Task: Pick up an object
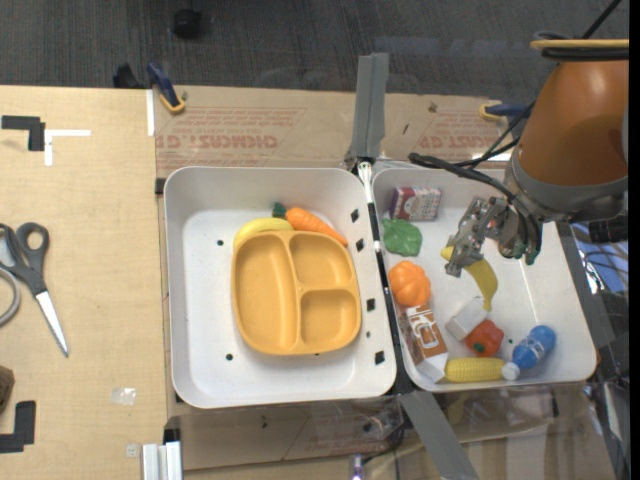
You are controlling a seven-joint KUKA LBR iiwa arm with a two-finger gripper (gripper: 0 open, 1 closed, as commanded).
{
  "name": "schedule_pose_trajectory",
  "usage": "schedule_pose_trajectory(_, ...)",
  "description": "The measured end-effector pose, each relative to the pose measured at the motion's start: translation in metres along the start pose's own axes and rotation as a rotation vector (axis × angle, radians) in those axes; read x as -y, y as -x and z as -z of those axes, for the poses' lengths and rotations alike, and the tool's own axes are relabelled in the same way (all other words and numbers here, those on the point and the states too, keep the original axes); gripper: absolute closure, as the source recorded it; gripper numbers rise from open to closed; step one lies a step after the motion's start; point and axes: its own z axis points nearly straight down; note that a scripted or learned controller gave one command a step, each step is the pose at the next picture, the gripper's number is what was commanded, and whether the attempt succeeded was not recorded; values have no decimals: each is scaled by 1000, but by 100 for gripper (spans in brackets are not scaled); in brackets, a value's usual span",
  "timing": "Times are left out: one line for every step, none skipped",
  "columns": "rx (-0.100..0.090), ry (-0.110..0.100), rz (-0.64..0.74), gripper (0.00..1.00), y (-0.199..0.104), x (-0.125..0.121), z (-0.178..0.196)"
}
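from above, at a slant: 2 shallow white plastic bins side by side on a pale wooden bench. in the left bin, a glossy yellow 3-part tray with rounded corners, a carrot and banana at its far rim. over the right bin, metal tool hanging, fingers narrowly parted, holding nothing visible. just beside its tips, a curved yellow banana, smooth, lying on the bin floor. nearby: orange fruit, green pepper, corn cob, blue bottle.
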Motion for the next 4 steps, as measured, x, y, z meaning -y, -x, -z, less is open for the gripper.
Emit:
schedule_pose_trajectory(-2,-1,-120,100,-5,-75,27)
schedule_pose_trajectory(-1,-2,-282,100,49,12,121)
schedule_pose_trajectory(-3,-3,-336,100,68,-42,64)
schedule_pose_trajectory(-4,-3,-361,100,43,-109,55)
